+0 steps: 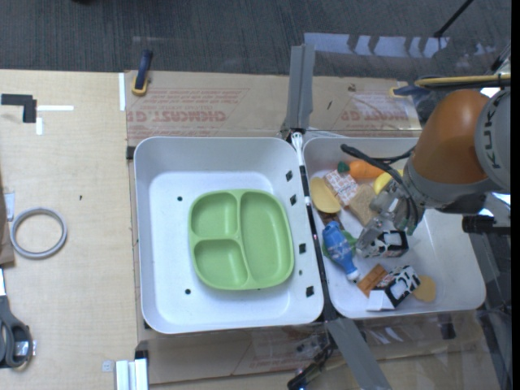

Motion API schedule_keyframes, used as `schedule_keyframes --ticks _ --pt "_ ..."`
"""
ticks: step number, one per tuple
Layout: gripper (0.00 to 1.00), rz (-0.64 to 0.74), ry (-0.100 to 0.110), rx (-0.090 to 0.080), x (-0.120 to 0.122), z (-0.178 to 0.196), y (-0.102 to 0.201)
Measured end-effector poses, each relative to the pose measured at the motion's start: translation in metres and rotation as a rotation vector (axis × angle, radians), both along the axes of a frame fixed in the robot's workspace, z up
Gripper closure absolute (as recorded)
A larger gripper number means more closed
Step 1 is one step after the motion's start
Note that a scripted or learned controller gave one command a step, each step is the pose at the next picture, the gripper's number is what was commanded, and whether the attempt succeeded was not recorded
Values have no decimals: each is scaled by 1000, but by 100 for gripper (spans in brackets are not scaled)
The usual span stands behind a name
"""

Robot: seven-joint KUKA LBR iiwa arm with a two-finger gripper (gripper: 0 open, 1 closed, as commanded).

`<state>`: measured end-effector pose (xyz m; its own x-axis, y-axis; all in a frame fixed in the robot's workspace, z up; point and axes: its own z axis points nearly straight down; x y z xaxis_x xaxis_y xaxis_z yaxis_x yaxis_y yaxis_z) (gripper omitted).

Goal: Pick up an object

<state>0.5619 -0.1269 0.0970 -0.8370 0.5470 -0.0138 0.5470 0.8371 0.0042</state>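
Reaching from right, arm [455, 149] lowers tool [380, 236] into right bin [455, 299].

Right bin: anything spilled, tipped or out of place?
Nothing spilled. The right bin holds a loose jumble: blue bottle lying on its side, other items crowded around it. Green tray sits slightly askew in the left bin.

Two bins are sitting side by side on the bench. A plate [242, 239] with three parts is lying in the middle of the left bin [154, 218]. Many small things are lying close together in the right bin [455, 291]. A tape roll [36, 232] is lying far left.
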Motion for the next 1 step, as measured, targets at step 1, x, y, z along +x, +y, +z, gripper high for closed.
schedule_keyframes --ticks 1 --pt "0 -152 10 5 -56 -4 7"
